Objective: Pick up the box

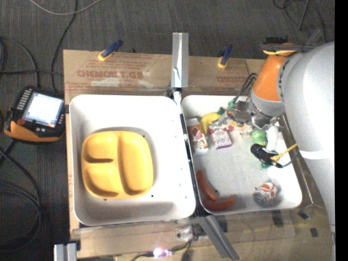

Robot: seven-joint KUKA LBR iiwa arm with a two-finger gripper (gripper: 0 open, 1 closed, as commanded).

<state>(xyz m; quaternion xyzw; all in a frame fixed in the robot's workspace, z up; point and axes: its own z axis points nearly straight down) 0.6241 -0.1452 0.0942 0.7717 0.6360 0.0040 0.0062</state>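
In the left bin [76, 162] we see a yellow divided plate [117, 163]. In the right bin [244, 167] the box [221, 137] lies flat near the top, beside a small carton [198, 137]. The arm [304, 91] leans in from the right, its gripper [243, 115] low just right of the box; we cannot tell its opening.
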